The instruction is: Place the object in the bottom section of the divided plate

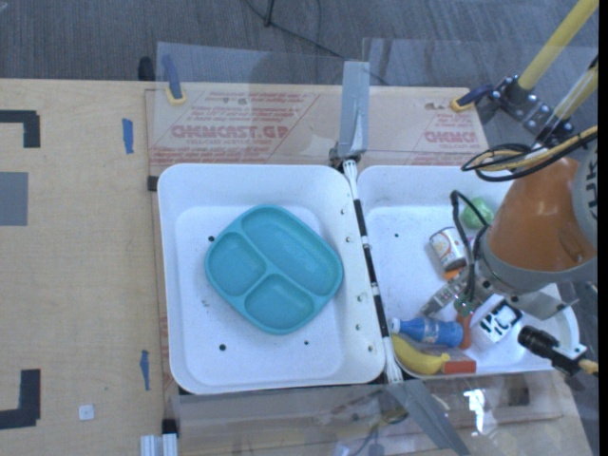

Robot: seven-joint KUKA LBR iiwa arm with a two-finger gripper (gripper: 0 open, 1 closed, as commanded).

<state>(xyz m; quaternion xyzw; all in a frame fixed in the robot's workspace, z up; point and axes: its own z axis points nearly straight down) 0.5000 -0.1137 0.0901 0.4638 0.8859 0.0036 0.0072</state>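
Waiting at nine o'clock, the plate (275,269) has bare sections; the gripper (463,302) (grip hidden, cannot tell) hovers among right-bin clutter, banana (416,354) beside.

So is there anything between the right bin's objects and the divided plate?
Only the raised rims where the two bins meet. The divided plate lies in the left bin, its sections bare. The arm is over the right bin.

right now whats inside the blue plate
The blue plate holds nothing in its three sections. Whatever lies beneath it in the left bin is covered.
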